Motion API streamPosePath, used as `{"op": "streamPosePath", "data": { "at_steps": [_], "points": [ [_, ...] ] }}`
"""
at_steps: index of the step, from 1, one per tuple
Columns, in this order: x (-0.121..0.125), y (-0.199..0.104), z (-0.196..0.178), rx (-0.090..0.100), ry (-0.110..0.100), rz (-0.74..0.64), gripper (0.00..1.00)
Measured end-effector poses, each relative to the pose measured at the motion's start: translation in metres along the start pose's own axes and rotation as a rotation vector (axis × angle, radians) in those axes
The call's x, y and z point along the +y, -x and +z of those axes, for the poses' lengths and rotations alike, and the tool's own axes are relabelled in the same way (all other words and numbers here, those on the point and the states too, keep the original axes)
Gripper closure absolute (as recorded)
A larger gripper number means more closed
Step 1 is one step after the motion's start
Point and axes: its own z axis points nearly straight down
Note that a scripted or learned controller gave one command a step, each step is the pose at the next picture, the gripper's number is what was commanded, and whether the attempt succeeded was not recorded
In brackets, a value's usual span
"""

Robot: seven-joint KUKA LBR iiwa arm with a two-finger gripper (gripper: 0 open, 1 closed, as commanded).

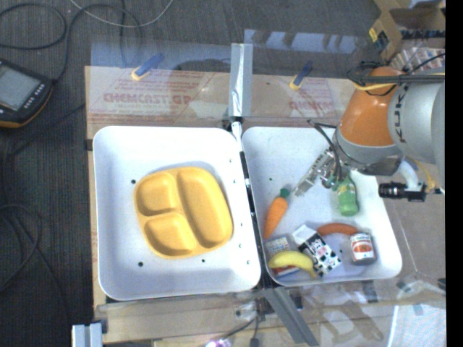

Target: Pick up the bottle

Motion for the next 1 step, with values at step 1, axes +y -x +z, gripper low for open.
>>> {"op": "streamPosePath", "data": {
  "at_steps": [1],
  "points": [
    [0.0009,0.0007,-0.0099,-0.004,0.000,-0.001,1.00]
  ]
}}
